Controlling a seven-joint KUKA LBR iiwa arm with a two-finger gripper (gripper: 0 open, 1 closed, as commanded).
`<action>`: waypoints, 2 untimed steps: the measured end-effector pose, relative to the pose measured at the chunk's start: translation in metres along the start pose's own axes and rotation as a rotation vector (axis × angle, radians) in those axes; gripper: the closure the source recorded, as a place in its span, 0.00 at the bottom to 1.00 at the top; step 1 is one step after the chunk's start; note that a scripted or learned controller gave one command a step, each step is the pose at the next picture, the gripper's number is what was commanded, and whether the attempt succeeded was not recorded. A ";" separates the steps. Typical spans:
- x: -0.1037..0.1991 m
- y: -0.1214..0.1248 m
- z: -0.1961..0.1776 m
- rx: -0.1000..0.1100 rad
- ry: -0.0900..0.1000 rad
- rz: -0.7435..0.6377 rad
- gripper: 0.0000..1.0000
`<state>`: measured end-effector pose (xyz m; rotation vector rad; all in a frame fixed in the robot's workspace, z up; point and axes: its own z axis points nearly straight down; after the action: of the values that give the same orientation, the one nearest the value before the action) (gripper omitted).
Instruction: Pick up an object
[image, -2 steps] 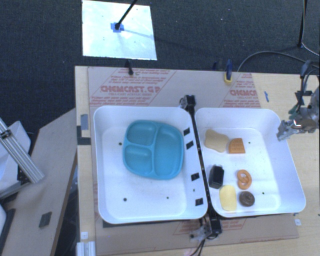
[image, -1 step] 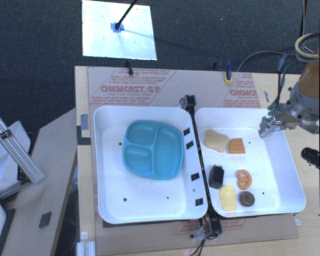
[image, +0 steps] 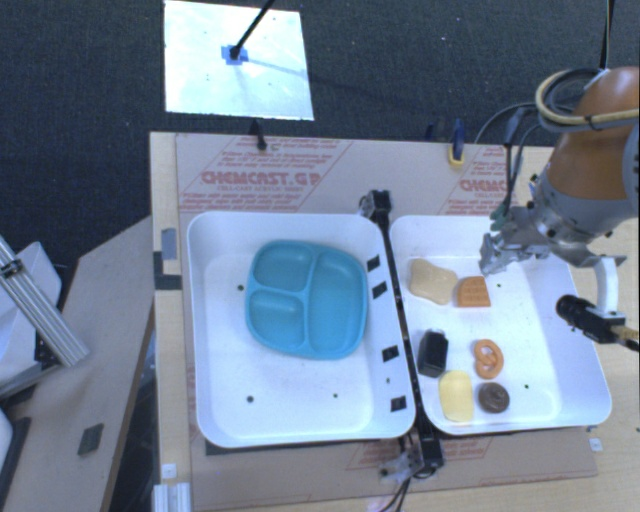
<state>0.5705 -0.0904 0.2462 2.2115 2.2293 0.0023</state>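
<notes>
In the right bin (image: 570, 345) lie several small items: a beige bread-like piece (image: 432, 281), an orange square piece (image: 473, 292), a black block (image: 432, 352), an orange pretzel (image: 488, 357), a pale yellow piece (image: 457, 395) and a brown doughnut (image: 493, 398). My gripper (image: 497, 256) hangs over the far part of this bin, just up and to the right of the orange square piece. Nothing shows in its grasp.
A blue divided plate (image: 305, 298) lies in the left bin (image: 215, 400). A black divider with clips (image: 392, 300) runs between the two bins. A black bracket (image: 590, 318) juts over the right bin's right side. A white sheet (image: 237, 60) lies beyond the bench.
</notes>
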 end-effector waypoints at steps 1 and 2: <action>0.050 0.004 -0.007 0.000 0.000 0.000 1.00; 0.107 0.006 -0.010 0.001 0.002 -0.003 1.00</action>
<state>0.5760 0.0169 0.2567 2.2096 2.2338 0.0037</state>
